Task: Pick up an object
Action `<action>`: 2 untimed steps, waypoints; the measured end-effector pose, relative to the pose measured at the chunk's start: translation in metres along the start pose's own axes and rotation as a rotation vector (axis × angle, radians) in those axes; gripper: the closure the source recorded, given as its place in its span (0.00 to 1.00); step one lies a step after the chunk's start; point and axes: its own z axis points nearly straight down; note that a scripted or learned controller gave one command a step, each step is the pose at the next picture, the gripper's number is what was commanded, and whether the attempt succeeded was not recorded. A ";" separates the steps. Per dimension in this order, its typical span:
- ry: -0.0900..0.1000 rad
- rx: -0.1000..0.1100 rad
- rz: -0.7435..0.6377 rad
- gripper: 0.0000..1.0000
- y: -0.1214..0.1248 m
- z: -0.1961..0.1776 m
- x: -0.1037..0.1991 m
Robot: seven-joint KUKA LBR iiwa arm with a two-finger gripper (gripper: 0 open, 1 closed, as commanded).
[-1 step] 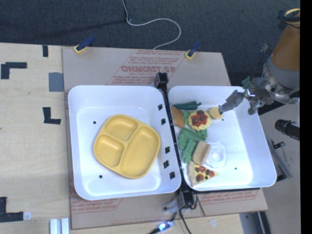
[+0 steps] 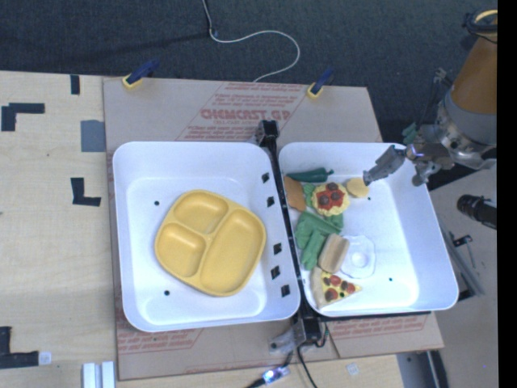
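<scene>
At the right bin's point(image 2: 420, 241) upper edge, right of frame centre, the gripper point(image 2: 376, 171) hangs just above a small yellow toy piece point(image 2: 356, 187), probably light, stiff and slick, best pinched across its middle; its grip state cannot be told.

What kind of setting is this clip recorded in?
Likely a robot lab's pick-and-place test bench: two white bins clamped on cardboard, toy food in the right bin, a yellow divided tray in the left, and a gripper above.
</scene>
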 end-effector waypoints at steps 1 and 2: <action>0.000 0.004 0.001 0.00 -0.003 0.045 -0.004; 0.000 0.004 0.000 0.00 0.004 0.106 -0.003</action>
